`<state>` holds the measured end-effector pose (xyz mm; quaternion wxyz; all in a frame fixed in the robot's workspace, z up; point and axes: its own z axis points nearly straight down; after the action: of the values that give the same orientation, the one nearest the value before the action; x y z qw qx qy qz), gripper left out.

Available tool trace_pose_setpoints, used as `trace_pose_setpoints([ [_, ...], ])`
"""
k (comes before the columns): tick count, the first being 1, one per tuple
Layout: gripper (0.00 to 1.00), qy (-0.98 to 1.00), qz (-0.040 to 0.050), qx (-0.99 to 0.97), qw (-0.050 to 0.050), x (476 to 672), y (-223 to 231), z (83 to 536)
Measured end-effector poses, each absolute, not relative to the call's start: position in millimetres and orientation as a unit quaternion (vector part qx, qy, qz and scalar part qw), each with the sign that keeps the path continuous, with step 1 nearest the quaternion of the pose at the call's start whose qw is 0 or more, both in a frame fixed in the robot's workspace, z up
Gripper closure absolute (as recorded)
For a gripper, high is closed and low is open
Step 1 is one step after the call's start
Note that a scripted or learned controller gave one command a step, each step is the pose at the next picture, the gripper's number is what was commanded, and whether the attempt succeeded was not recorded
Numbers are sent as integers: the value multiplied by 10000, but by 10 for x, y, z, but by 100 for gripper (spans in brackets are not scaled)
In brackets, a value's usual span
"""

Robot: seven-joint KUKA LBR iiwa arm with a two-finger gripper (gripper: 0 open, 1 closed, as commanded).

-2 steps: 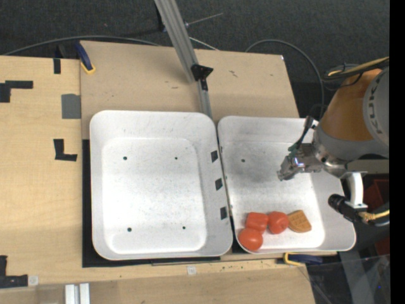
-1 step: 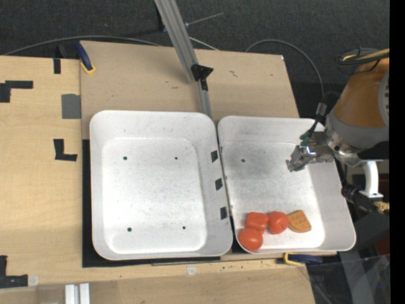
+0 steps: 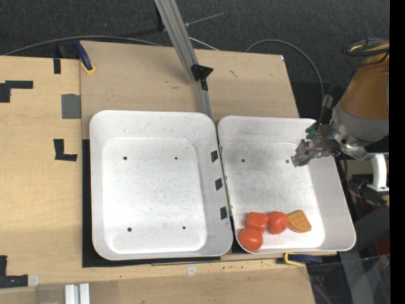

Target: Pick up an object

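**Over the right bin, nothing gripped**

My pincer (image 3: pixel 302 155) hangs over the right bin's (image 3: pixel 266 138) upper right part, holding nothing; how far it's open I cannot tell. Three red pieces (image 3: pixel 261 228) and an orange piece (image 3: pixel 299 221) lie together along the near edge, well apart from me.

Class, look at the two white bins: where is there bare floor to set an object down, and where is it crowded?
The left bin has bare floor from wall to wall. The right bin is bare from its far wall to mid-floor, beside the pincer. Its near edge is crowded: three red pieces and an orange piece.
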<state>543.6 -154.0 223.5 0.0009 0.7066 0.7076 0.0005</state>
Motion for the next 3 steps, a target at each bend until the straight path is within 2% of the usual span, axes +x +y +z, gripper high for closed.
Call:
trace_pose_setpoints([
  [1,100,7097,4,7045,-12,5601,-953,2193],
  [2,100,7095,8,7047,-4,5832,-506,2298],
  [3,100,7096,1,7046,-7,6073,65,2217],
])
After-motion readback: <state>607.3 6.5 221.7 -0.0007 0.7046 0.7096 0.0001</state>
